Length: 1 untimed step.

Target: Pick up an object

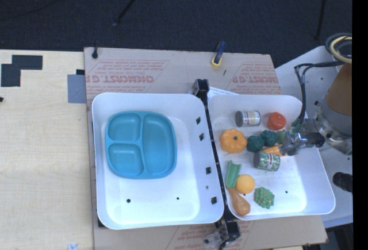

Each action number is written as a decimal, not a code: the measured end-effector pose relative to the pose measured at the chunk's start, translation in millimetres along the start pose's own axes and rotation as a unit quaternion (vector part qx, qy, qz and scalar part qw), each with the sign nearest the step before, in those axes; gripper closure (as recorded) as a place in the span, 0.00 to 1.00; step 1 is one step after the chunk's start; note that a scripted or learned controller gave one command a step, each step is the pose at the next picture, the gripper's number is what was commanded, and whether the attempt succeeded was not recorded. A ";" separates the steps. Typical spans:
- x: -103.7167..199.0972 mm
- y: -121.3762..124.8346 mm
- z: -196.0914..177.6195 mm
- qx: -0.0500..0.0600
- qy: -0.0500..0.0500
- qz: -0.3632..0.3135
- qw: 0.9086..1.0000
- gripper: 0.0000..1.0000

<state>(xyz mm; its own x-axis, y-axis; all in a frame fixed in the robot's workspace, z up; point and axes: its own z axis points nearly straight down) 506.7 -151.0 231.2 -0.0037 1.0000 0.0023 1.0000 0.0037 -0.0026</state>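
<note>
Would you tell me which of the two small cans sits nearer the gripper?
The green-labelled can, just below the gripper; the other can lies farther up the right bin.

Left bin [115, 208]: holds a blue divided plate [141, 145].
Right bin [310, 197]: toy food, namely a small can [248, 118], tomato [276, 120], orange pumpkin [233, 141], broccoli [263, 140], a second can [267, 161], grapes [264, 197].
Gripper [290, 144]: low over the right bin's right side, beside the broccoli.
Bench: cardboard [144, 73] under both bins.
</note>
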 end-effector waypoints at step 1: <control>44.5 9.4 -4.1 0.000 0.000 0.000 1.000 1.00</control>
<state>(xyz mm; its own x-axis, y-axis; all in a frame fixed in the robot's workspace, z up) 516.0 -106.5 235.5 -0.0041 1.0000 0.0017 1.0000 0.0041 -0.0018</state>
